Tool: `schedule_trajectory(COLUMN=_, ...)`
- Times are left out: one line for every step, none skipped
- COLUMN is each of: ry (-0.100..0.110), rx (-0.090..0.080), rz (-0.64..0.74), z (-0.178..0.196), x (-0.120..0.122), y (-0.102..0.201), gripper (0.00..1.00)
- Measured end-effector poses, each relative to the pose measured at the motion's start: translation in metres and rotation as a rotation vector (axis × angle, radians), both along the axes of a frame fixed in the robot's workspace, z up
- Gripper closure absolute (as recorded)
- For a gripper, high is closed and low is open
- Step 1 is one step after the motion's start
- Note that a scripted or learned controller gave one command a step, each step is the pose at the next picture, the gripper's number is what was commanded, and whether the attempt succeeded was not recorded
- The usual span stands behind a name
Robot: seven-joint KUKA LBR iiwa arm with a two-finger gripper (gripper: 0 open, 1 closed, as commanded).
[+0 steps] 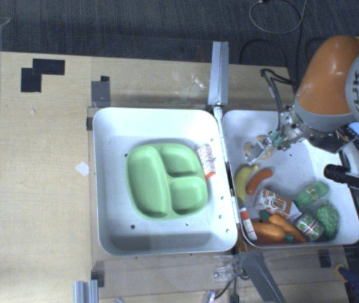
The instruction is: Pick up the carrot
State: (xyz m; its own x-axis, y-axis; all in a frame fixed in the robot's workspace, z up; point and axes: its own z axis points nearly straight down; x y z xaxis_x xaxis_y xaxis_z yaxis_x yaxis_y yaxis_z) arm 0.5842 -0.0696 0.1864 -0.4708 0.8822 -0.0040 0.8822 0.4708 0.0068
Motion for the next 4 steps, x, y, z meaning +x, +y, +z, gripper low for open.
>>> schedule_trajectory(ry=0.002, rx=0.001, rz=-0.001, z=-0.001, x=0.027, y=0.034, gripper=0.00)
schedule_trajectory(ry=-0.003, rx=-0.006, rz=0.433, z=0.145, x=-0.058, y=-0.032, gripper=0.00)
schedule_trajectory(ry=0.000, rx=-0.006, rz=0.589, z=0.061, x=-0.096, y=-0.060, gripper=0.00)
schedule_trajectory(ry=-0.001, rx=-0.006, rz=0.684, z=-0.085, x=-0.095, y=-0.028, gripper=0.00)
